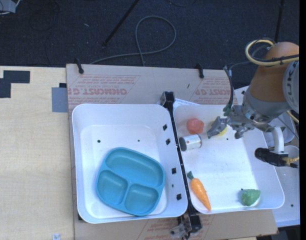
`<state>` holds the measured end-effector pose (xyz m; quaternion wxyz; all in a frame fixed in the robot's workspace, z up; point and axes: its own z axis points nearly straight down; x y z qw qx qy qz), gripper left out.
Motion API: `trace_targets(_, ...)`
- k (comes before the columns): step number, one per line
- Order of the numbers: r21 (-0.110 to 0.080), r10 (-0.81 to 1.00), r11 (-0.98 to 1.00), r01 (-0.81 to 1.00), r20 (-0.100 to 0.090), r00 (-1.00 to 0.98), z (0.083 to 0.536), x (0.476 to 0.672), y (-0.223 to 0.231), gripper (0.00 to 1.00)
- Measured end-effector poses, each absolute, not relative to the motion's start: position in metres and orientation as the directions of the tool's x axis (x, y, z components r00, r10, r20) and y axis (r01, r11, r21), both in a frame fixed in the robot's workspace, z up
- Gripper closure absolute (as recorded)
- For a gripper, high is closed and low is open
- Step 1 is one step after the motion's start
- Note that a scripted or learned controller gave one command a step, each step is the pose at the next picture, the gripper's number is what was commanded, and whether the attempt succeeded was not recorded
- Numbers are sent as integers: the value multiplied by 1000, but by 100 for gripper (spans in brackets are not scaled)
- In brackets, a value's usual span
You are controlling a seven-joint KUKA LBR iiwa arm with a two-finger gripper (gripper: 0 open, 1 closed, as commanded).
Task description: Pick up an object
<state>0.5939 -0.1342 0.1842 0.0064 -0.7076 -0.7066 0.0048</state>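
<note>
Pincer (224, 126) low over the right bin (265, 184), can't tell its state. Yellow thing (222, 130) right at its tip, pink ball (195, 125) just beside, can (190, 142) near, carrot (200, 192) and green lump (250, 197) well apart. Blue tray (130, 180) in the left bin (88, 134).

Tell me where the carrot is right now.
The carrot lies in the right bin, near its front left corner beside the divider between the bins, below the small metal can and left of the green object.
</note>
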Motion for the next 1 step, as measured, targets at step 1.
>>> trace_targets(1,-1,1000,0,1000,0,0,192,597,-134,0)
